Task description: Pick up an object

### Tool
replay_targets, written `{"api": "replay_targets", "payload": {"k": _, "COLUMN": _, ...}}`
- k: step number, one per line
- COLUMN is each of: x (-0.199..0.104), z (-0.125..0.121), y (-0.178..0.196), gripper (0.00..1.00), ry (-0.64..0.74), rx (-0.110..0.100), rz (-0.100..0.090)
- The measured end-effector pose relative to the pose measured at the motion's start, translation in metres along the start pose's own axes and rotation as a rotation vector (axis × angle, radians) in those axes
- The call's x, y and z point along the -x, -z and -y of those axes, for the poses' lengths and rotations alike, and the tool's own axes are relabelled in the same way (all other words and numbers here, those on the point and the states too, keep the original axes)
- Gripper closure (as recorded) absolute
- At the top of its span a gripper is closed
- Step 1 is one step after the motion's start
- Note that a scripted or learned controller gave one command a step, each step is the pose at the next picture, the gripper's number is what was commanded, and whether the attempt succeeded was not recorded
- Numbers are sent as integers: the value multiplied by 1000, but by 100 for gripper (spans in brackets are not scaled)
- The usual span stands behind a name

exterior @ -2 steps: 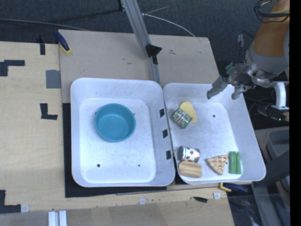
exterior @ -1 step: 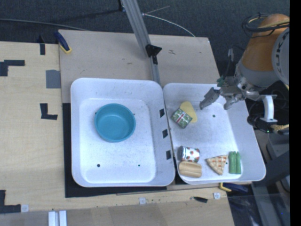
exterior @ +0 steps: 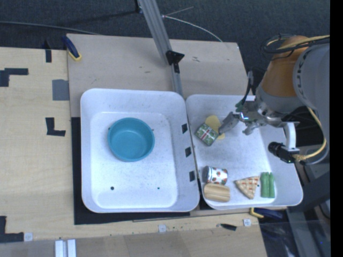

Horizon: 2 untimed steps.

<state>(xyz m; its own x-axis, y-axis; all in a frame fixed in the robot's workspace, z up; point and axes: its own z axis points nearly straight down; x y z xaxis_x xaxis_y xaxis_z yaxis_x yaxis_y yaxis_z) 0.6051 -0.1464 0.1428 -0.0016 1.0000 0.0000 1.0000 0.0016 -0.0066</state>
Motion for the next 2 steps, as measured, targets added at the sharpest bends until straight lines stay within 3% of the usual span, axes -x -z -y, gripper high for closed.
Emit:
{"api": "replay_targets", "payload": {"k": 1, "x": -1, "z": 0, "y": -53, "gripper": 0, "ry": 0, "rx": 3, "rz": 1}}
{"api": "replay_targets", "payload": {"k": 2, "x": -2, "z": 0, "y": -41, "gripper": 100, "ry": 1, "rx": 4, "rz": 0}}
